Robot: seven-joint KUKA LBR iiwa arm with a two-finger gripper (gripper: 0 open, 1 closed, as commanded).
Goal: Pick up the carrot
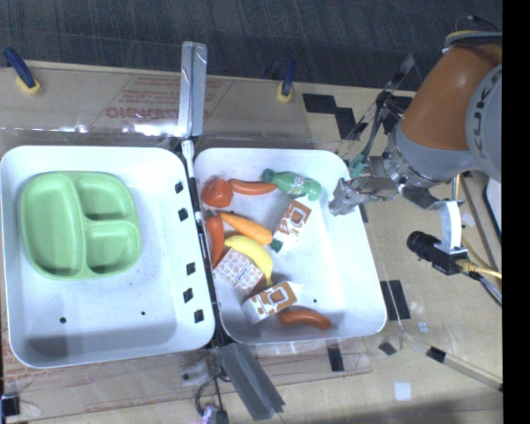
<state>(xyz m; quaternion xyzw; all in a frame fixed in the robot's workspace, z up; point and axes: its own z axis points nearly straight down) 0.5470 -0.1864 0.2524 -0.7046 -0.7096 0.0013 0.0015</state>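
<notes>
White right bin's (358, 272) rim underlies end effector (343, 198), nothing visibly held.

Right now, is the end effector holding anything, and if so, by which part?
Nothing is held. The end effector sits at the right bin's upper right edge, with nothing between its fingers. The carrot lies apart from it among the other items.

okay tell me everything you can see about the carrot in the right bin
The carrot is a smooth, plastic-looking orange toy, tapered, lying flat on a slant in the right bin near its left side. Its thicker end points up-left toward the tomato; its tip reaches the small carton. The banana lies just below it, seemingly touching. No green top is visible. The claw sits at the bin's right rim, apart from it.
</notes>
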